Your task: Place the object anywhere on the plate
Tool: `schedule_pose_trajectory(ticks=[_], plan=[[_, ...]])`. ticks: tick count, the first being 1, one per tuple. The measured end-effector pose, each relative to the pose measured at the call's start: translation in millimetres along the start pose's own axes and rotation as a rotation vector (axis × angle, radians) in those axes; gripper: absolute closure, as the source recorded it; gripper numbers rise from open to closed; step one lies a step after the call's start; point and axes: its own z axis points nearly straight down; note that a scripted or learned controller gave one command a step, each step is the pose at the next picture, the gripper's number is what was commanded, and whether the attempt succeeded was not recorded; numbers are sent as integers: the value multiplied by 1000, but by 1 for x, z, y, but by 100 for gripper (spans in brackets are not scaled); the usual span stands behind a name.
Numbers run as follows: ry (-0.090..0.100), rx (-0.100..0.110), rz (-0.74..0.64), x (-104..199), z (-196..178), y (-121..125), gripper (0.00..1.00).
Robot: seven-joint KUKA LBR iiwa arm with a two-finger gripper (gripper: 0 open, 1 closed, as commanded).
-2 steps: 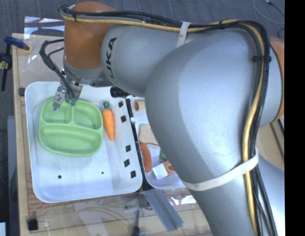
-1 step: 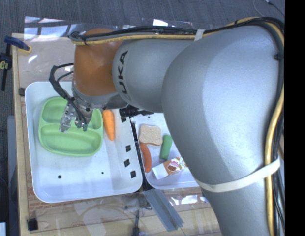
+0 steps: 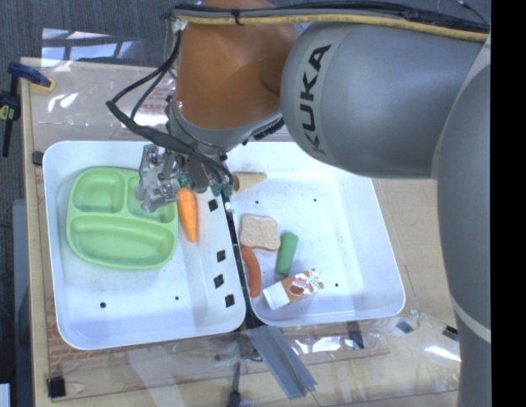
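Note:
A green divided plate (image 3: 119, 227) lies in the left bin (image 3: 119, 320). An orange carrot (image 3: 188, 215) stands almost upright at the plate's right edge, its tip pointing down by the divider between the bins. My gripper (image 3: 159, 185) hangs over the plate's upper right compartment, just left of the carrot's top. The carrot's top end meets the gripper's metal parts, and whether it is gripped or just beside them is unclear. The orange wrist and grey arm hide the area behind.
The right bin (image 3: 365, 227) holds a bread slice (image 3: 260, 231), a green cylinder (image 3: 287, 253), a red sausage (image 3: 251, 271), a small printed carton (image 3: 294, 287) and a tan wedge (image 3: 249, 179). Black cables (image 3: 131, 100) loop off the wrist.

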Motion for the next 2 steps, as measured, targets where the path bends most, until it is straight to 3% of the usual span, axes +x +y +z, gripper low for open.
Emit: schedule_pose_trajectory(ticks=[1,2], plan=[[9,1,263,-10,127,48,100],[5,0,-3,58,58,50,100]])
